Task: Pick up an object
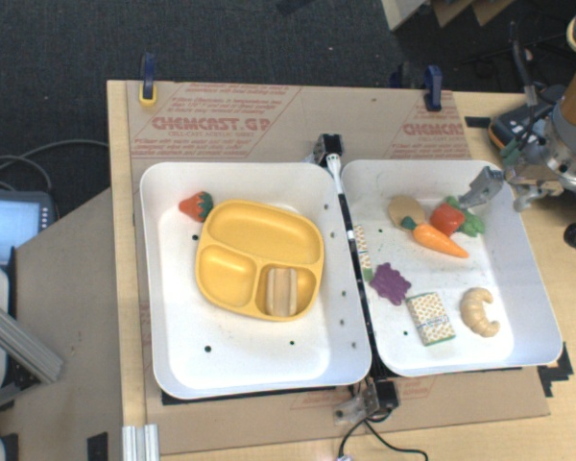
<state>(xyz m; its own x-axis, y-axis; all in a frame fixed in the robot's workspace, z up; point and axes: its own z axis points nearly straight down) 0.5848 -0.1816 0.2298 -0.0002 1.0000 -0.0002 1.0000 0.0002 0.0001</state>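
Bright, even overhead light, white bins (173, 353) near blown out w/ mild glare, shadows soft & short under objs, dark floor (58, 27) dim, slight softness, arm at right edge blurred

Arm enters from right edge, wrist low and level. Gripper (504, 188) points left, its two grey fingers (482, 189) spread apart, nothing between them.

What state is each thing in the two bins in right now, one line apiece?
Yellow divided plate: flat in the left bin, one compartment holding a pale block.
Toy strawberry: loose beside the plate.
Toy carrot: lying in the right bin, touching the toy tomato.
Purple grapes: lying loose.
Toy croissant: lying loose.
Small box: lying flat.
Hand: over the right bin's far edge, holding nothing.
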